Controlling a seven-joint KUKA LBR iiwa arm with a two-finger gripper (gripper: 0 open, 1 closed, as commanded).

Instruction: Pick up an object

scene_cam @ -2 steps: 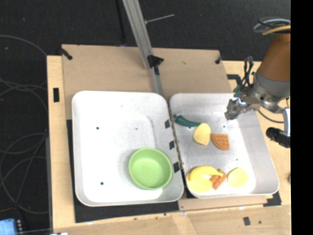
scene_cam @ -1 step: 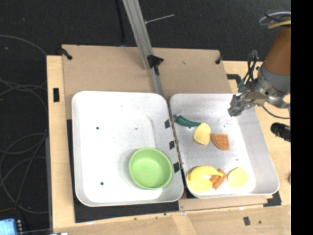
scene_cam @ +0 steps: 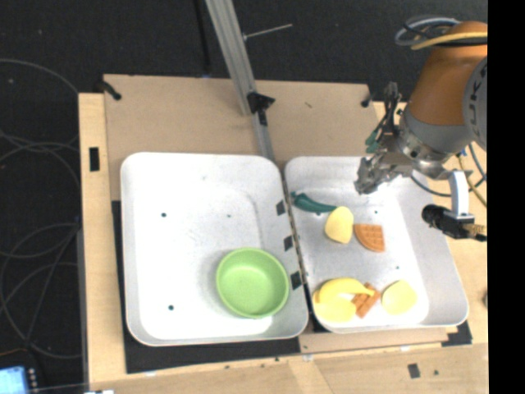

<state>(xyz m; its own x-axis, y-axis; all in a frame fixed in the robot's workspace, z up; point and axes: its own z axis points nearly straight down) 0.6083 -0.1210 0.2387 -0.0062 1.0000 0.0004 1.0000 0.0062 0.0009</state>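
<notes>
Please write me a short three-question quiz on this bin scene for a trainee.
1. True or false: the green bowl lies in the left bin.
2. Which item lies nearest the gripper? A) the green bowl B) the pale yellow piece C) the yellow round
3. Fill in: the orange waffle-like piece lies in the ___ bin.

Key: 1 true; 2 B; 3 right.

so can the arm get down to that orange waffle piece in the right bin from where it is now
Probably yes. The tool hangs over the right bin, and the orange waffle piece lies just below it in view with nothing on top; the pale yellow piece sits close beside it.
</notes>
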